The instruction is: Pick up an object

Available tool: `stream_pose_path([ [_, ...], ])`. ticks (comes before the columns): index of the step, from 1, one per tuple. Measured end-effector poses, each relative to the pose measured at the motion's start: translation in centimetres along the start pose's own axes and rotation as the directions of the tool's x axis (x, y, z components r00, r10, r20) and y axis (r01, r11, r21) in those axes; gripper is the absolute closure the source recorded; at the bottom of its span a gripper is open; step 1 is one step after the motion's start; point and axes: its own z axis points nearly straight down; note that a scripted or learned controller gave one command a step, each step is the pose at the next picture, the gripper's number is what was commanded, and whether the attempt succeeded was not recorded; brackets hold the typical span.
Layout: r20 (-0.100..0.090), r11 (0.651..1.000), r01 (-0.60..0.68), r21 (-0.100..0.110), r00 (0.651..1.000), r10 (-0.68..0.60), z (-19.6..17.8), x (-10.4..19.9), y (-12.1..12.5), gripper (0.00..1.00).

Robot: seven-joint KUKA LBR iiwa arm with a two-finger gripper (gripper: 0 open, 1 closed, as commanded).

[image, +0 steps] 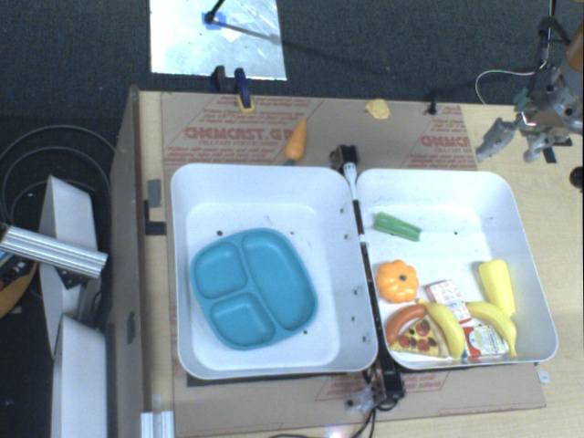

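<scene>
Both white bins (274, 190) look like smooth moulded plastic with a soft sheen. In the left one lies a blue divided tray (253, 286), matt plastic. The bench (392, 130) top is printed brown cardboard, dull and flat. At the upper left of the frame a metal sheet (217, 26) shines unevenly on dark, rough carpet (64, 44). The toy pumpkin (397, 280) is glossy orange plastic.

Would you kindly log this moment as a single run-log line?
phase: pre-grasp | hand: above right bin's far right corner, holding nothing | right bin: pumpkin, bananas, green piece | left bin: blue tray
</scene>
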Motion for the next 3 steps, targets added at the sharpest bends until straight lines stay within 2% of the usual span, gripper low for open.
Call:
stream_pose_path([
  [1,-0.003,1.0,-0.003,0.01,1.0,0.003,10.9,0.0,-5.0,0.0],
  [2,-0.002,1.0,-0.004,0.006,1.0,0.004,8.8,0.8,-12.4,0.0],
  [3,-0.001,1.0,-0.003,0.004,1.0,0.003,11.7,0.3,-14.9,0.0],
])
